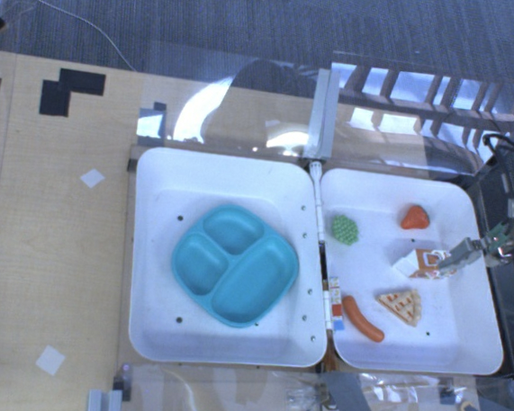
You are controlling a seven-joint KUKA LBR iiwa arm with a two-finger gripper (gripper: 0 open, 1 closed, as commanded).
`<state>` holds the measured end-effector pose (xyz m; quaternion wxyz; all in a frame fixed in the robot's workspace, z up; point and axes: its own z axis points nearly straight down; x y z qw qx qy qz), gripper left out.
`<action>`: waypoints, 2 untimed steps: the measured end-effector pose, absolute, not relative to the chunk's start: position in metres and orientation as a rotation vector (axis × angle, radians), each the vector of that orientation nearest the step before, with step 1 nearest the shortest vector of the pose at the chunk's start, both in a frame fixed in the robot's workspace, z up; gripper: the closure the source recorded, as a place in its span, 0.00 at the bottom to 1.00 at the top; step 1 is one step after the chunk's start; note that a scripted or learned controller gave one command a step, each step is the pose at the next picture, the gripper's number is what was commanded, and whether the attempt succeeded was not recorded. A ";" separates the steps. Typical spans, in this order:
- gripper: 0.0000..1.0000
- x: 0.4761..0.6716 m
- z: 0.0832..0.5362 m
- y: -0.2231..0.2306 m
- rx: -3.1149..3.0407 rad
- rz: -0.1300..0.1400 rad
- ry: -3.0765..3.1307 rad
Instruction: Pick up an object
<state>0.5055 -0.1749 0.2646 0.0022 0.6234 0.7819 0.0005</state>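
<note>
Pale wood bench (44, 252), grey carpet (257, 15) beyond; left bin (159, 236) holds our teal plate (235, 265); right bin (474, 343) holds sausage (363, 319), waffle (401, 304), strawberry (415, 217), green ball (345, 229); gripper (455, 258) over carton (425, 262), grip unclear.

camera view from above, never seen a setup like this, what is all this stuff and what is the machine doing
One camera fixed above a wooden bench looks down at a slant on two shallow white bins. The left bin holds a teal plastic plate with three compartments. The right bin holds toy food: a green bumpy ball, an orange-red strawberry-like piece, a triangular pizza slice, a red sausage and a small white and orange carton. The robot arm's two-finger gripper reaches in from the right and sits right at that carton. Whether it actually holds it is too small to tell.
</note>
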 end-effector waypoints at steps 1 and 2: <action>0.00 0.489 0.188 -0.206 1.877 0.000 2.517; 0.00 0.489 0.107 -0.206 2.109 0.003 2.323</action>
